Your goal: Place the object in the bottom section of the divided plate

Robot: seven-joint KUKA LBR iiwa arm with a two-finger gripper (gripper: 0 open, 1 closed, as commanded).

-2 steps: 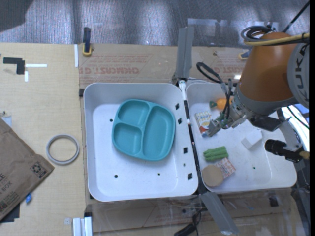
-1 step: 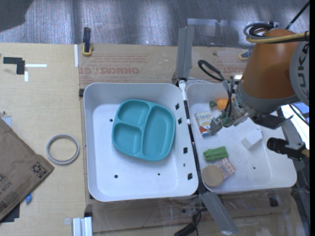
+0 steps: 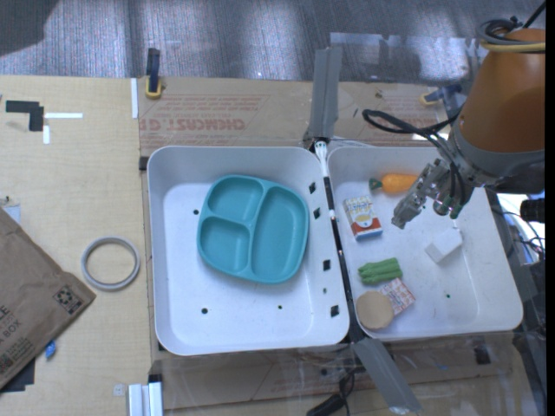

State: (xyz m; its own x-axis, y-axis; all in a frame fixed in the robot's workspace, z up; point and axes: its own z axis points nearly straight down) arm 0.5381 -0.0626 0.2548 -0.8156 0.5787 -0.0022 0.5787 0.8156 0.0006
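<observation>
One claw (image 3: pixel 429 199) over right bin (image 3: pixel 486 319)

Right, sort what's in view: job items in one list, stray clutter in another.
Job: teal divided plate in the left bin; gripper over the right bin; candidate objects there: orange carrot, small box, green pod, white block, tan disc.

Clutter: tape ring, cardboard box, yellow clamp.

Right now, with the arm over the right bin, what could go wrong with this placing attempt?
The gripper hovers above the right bin, between the carrot and the white block, so which it targets is unclear. The small box is nearby and might get nudged. The teal divided plate sits angled, so its sections could be confused.
</observation>
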